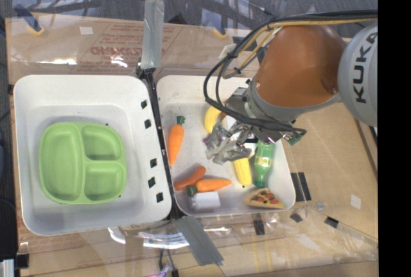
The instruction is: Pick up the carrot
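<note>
Metal fingers of the gripper point(226, 144) hang low over the middle of the right bin point(192, 92), below the arm's point(302, 67) orange band; whether they are apart or together cannot be told, and nothing shows between them. Just right of them lie a yellow corn cob point(243, 171) and a green bottle point(263, 164), side by side. A yellow piece point(212, 118) peeks out just above the gripper. The carrot point(175, 141) lies well to the left, near the bin's left wall, its green stalk end pointing up the view, apart from the gripper. Lower down lie a red-orange piece point(190, 178) and a second orange carrot-like piece point(212, 184), with a white block point(205, 200) beneath and a pizza slice point(264, 198) at the lower right corner. The left bin point(26, 141) holds a green divided plate point(82, 162).
</note>
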Controlling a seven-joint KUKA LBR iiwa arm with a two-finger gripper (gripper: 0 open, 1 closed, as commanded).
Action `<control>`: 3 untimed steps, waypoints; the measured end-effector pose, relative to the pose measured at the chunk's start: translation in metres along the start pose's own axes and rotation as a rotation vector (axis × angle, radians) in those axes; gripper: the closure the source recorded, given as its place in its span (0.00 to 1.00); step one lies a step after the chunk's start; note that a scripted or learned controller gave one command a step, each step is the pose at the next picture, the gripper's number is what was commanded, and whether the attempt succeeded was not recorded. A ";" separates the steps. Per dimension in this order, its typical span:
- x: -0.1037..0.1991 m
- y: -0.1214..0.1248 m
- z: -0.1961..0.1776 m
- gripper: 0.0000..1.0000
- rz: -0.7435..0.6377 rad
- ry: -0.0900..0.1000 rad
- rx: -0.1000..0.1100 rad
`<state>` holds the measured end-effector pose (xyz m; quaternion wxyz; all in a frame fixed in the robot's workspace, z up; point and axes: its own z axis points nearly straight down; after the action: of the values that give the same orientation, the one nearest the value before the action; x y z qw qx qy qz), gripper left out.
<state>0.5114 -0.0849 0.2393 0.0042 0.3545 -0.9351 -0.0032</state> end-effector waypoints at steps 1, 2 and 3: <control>-0.021 0.041 -0.138 1.00 0.056 -0.016 0.020; -0.040 0.030 0.002 1.00 0.052 0.001 0.001; -0.090 0.052 0.050 1.00 0.039 -0.004 0.004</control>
<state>0.5441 0.0140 0.1893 0.0020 0.3361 -0.9418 -0.0020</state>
